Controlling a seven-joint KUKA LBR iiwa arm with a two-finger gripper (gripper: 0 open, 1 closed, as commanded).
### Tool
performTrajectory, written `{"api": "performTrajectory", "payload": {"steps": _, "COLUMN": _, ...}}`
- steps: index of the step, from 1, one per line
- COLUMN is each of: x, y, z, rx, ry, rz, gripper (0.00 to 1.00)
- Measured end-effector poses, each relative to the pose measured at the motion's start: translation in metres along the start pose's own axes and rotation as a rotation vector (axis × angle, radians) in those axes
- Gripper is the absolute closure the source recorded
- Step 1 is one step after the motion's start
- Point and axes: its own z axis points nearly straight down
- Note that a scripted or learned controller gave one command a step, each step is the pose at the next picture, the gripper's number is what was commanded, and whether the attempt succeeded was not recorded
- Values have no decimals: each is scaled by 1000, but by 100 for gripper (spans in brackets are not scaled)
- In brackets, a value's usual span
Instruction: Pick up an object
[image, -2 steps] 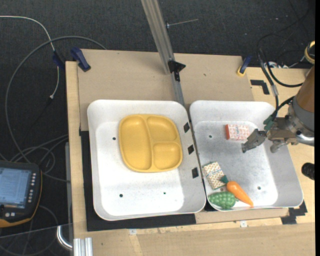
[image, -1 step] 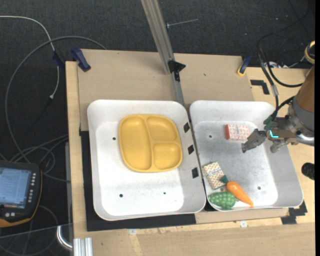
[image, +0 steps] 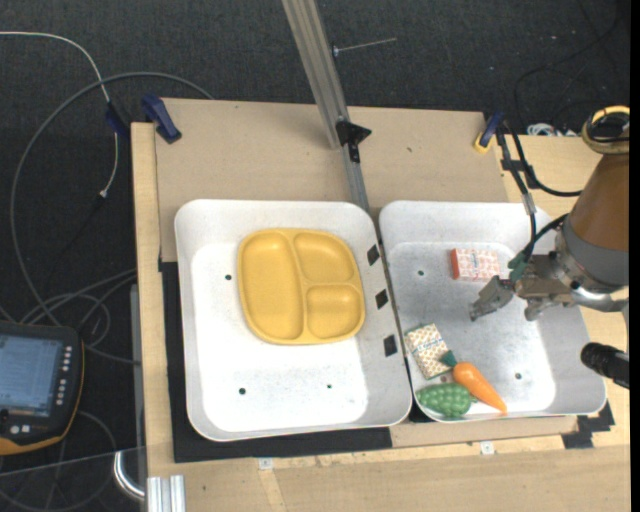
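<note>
We look down on a tan wooden bench (image: 260, 150) set on dark carpet (image: 60, 250), where loose cables (image: 60, 60) trail off to the left and a handheld control screen (image: 35, 385) lies at the near left. Two shallow white bins sit side by side. The left white bin (image: 290, 390) carries a yellow plastic tray with three compartments (image: 300, 284). In the right white bin (image: 530, 360) a small red-and-white box (image: 474, 263) lies toward the far side, while a patterned card packet (image: 428, 350), an orange toy carrot (image: 480, 388) and a green knobbly toy (image: 445, 401) cluster at the near edge, touching one another. The grey two-finger gripper (image: 510, 302) hangs over the bin's middle, its fingers spread and pinching nothing, just near of the box.
</note>
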Motion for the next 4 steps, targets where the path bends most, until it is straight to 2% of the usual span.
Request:
{"api": "performTrajectory", "payload": {"steps": 2, "x": 4, "y": -13, "z": 92, "rx": 0, "ry": 0, "rz": 0, "gripper": 0}}
{"api": "performTrajectory", "payload": {"steps": 3, "x": 4, "y": -11, "z": 79, "rx": -8, "ry": -1, "rz": 0, "gripper": 100}}
{"api": "performTrajectory", "payload": {"steps": 4, "x": 12, "y": -11, "z": 32, "rx": -12, "ry": -4, "rz": -2, "gripper": 100}}
